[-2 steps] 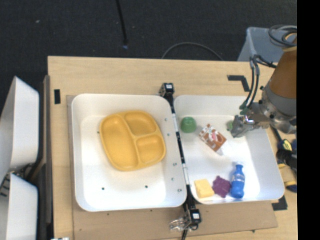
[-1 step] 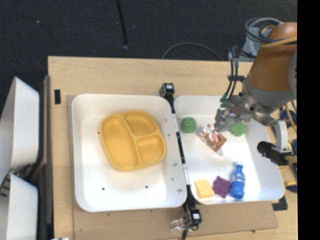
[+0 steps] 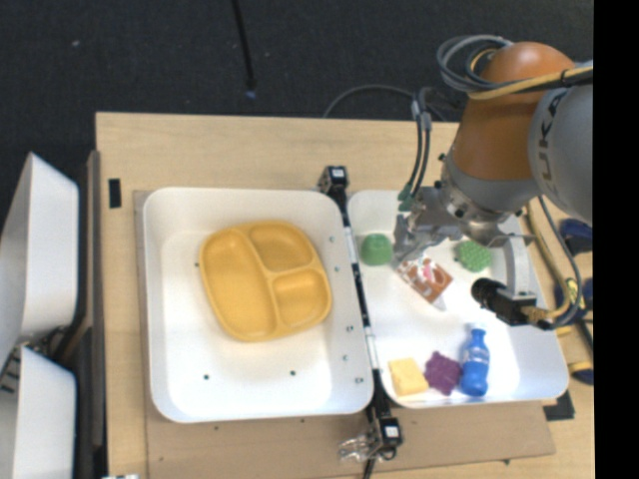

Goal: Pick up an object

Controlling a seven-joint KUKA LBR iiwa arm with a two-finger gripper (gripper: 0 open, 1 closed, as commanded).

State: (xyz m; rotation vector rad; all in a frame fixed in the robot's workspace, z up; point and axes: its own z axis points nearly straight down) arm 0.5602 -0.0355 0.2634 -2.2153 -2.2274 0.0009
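Observation:
My gripper [image 3: 412,243] hangs over the upper part of the right bin [image 3: 539,372]. Just to its left lies a small green ball [image 3: 376,248]. A clear packet with red and white contents [image 3: 428,279] sits right below the gripper, touching or nearly touching it. A green textured lump [image 3: 473,256] rests to the right, partly hidden by the wrist. Along the bin's front edge lie a yellow block [image 3: 407,375], a purple piece [image 3: 442,371] and a blue bottle [image 3: 475,361].
The left bin [image 3: 170,367] holds a yellow divided plate [image 3: 267,278]. A raised divider [image 3: 354,267] runs between the two bins. The arm's orange and grey body covers the right bin's far corner.

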